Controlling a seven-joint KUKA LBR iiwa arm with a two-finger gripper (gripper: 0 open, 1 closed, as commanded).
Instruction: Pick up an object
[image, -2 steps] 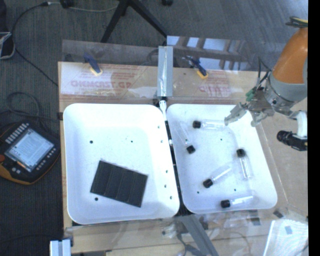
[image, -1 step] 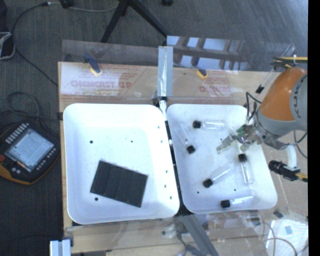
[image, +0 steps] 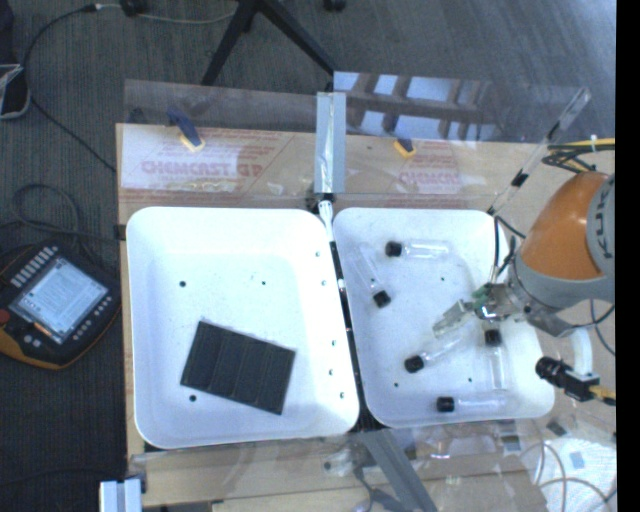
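Several clear tubes with black caps lie in the right bin (image: 350, 300): one at the back (image: 418, 250), one by the left wall (image: 381, 298), one in the middle (image: 430, 355), one along the front wall (image: 468, 403), and one near the right wall (image: 495, 358). My gripper (image: 450, 321) reaches in from the right and hangs low over the bin's middle, just above and beside the middle tube. Nothing is visibly held in it. The orange-banded wrist (image: 560, 240) sits over the bin's right rim.
A flat black ribbed panel (image: 238, 367) lies in the left bin (image: 160, 250), towards its front. A handheld controller (image: 55, 300) rests on the floor to the left. Cables and a black connector (image: 555, 372) hang off the right bin's right edge.
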